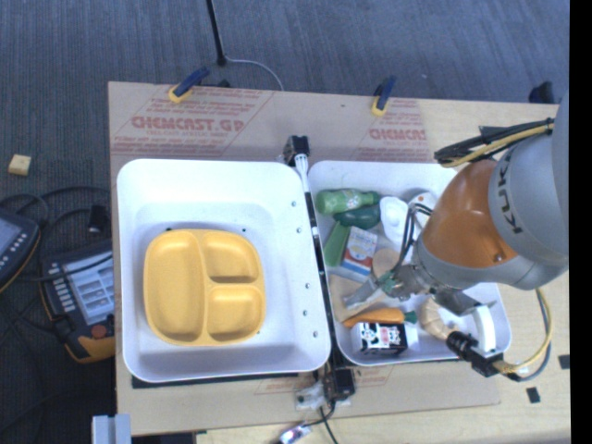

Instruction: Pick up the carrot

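Two white bins sit side by side on my bench [185,123], a brown board printed with red lettering and held at its far edge by clamps. Beyond the board lies grey carpet, with a black cable running away at the far side and a handheld controller [17,239] with cords on the floor to the left.

My arm [518,215] reaches in from the right, its orange band over the right bin [504,326]. That bin is crowded. The left bin [129,266] holds a yellow divided tray [203,285] and nothing else that I can make out.

Next in size, in the right bin: a green bottle [347,200] at the far left corner, a small carton [359,248] nearer, and a black-and-white carton [382,338] against the near wall.

The carrot [375,317] lies just beyond that black-and-white carton, near the bin's near-left corner, flat among the clutter.

My claw [393,283] hangs low over the clutter, just beyond the carrot. Whether its fingers are apart or together I cannot tell.

Finding: the carrot rests in the bin, not lifted. In my judgement the grasp and the lift both remain to be done.
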### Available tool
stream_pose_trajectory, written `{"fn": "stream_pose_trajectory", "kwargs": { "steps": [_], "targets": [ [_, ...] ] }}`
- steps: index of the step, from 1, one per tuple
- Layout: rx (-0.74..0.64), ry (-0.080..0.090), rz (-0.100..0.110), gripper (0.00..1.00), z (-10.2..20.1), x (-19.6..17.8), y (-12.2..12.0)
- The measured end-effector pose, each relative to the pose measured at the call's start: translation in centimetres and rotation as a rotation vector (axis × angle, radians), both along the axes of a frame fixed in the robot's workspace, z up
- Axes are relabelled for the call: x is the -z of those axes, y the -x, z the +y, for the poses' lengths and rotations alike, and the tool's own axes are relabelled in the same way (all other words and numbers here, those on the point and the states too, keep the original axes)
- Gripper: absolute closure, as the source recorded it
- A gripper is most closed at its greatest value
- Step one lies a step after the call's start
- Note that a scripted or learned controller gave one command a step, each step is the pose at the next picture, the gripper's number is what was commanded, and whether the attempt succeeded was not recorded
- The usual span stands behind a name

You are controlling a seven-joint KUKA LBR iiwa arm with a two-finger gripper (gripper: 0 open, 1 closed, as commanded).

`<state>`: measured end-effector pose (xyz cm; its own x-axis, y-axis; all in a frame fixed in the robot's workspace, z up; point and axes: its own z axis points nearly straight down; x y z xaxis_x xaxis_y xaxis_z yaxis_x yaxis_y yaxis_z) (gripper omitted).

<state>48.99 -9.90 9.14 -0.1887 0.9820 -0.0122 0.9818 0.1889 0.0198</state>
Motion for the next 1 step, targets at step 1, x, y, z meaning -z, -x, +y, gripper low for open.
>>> {"fn": "stream_pose_trajectory", "kwargs": {
  "steps": [1],
  "targets": [
    [0.079,-0.009,0.005,0.00,-0.09,0.03,0.06]
  ]
}}
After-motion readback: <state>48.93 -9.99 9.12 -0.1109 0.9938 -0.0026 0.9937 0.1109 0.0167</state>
